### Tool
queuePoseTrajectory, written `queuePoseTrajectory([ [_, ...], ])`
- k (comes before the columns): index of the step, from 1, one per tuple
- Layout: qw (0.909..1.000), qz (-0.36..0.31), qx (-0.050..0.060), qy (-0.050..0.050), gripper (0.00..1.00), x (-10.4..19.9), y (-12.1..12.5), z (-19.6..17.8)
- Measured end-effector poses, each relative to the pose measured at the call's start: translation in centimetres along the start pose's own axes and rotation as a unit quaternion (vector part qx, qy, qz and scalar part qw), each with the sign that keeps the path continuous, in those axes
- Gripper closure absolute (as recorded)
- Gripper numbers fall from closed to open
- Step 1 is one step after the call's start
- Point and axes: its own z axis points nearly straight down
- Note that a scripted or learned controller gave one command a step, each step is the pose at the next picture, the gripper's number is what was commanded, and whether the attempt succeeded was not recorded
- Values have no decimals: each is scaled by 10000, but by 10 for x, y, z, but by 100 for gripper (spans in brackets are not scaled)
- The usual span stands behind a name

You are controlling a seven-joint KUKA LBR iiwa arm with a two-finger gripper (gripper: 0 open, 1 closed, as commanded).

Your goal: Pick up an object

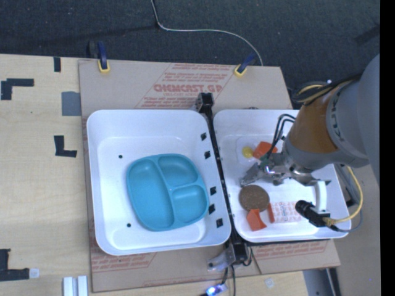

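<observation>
Seen from above: two white bins side by side, left bin (pixel 99 134) carrying a blue divided plate (pixel 166 191) at centre. In the right bin (pixel 231 125), gripper (pixel 256 172) lowered at centre, opening impossible to tell. Just at 6 o'clock of it, a brown round object (pixel 253 197); an orange block (pixel 256 219) below that; a red-printed white packet (pixel 284 211) at 4 o'clock; an orange piece (pixel 264 148) and a yellow bit (pixel 247 152) at 12 o'clock.
</observation>
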Motion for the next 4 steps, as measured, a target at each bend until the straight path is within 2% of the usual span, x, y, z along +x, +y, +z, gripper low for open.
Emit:
queuePoseTrajectory([
  [1, 10000, -4, -13, -4, 100, 0, 1, -13],
  [3, 10000, -4, -27, 2, 100, 5, -13, -128],
  [4, 10000, -4, -30, 0, 100, 5, -12, -181],
])
